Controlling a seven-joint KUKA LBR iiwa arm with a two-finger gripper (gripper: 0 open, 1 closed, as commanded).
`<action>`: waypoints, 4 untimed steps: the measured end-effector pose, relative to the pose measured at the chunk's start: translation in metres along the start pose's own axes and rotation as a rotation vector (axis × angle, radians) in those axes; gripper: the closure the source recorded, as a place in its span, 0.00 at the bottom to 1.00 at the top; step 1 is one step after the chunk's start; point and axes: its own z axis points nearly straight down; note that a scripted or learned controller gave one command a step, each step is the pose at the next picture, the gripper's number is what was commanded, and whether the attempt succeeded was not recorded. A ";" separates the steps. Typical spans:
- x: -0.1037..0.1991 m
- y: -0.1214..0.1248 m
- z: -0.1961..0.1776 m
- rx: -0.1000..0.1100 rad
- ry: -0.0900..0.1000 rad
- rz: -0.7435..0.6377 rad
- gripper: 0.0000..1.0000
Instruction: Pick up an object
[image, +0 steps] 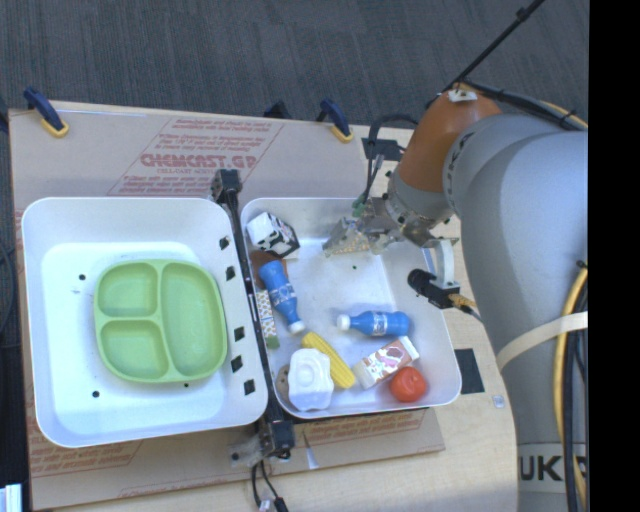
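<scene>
My gripper (352, 237) hangs low over the far edge of the right bin (440, 345), below the orange band of the arm. In that bin lie a black and white object (270, 232) at the far left, a blue bottle with an orange cap (281, 293), a blue bottle with a white cap (377, 323), a yellow corn cob (331, 359), a white jug (308, 380), a small pink and white carton (386, 361) and a red tomato (408, 384). The gripper is to the right of the black and white object, apart from it.
The left bin (45, 330) holds a green divided plate (160, 320). A black divider with clips (240, 270) separates the two bins. The grey arm body (520, 260) covers the right side of the bench. Blue clamps (335, 117) hold the cardboard at the far edge.
</scene>
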 end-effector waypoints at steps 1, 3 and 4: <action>0.001 0.001 -0.010 0.001 0.000 -0.006 1.00; 0.093 0.000 0.000 0.002 -0.003 0.001 0.00; 0.062 -0.034 0.001 0.003 -0.001 0.000 0.00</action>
